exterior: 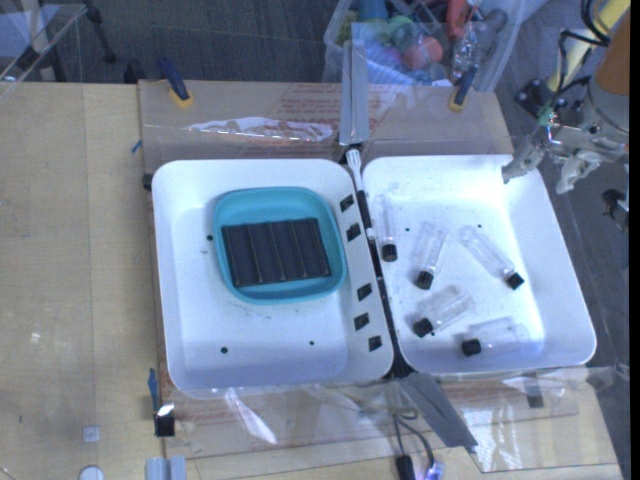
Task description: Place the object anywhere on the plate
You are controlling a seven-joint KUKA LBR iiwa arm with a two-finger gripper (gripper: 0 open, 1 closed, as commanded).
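Observation:
A teal plate (322,211) lies in the left bin (190,338), with a dark ridged block (275,251) resting on its middle. Several clear vials with black caps lie loose in the right bin (555,268); one (383,228) is by the divider, one (429,253) near the centre and one (489,256) to the right. Two more lie at the front, one (441,312) left of the other (493,333). My gripper (542,168) hovers over the right bin's far right corner, open, with nothing between its fingers.
Small black tabs (364,290) line the divider between the bins. A clear box of colourful toys (430,13) stands behind the bins. Blue clamps (178,89) hold the cardboard backing. Cables (405,438) trail at the front edge.

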